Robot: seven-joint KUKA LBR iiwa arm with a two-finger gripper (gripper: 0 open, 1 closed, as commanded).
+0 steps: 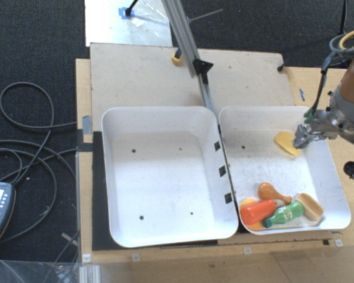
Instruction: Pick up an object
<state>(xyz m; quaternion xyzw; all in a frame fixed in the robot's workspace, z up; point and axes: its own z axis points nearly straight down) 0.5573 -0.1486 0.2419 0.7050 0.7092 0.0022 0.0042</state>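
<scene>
Yellow piece (286, 143) in right bin (265, 122) — far edge hidden by jaws (299, 139); jaw state unclear.

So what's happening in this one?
A grey robot arm reaches in from the right, and its gripper sits low over the right bin, right at a flat yellow piece near the bin's back. Whether it has hold of that piece cannot be told. The other toys lie clustered in the front corner: an orange drumstick, a red-orange piece, a green bottle and a tan bun-like piece.
</scene>
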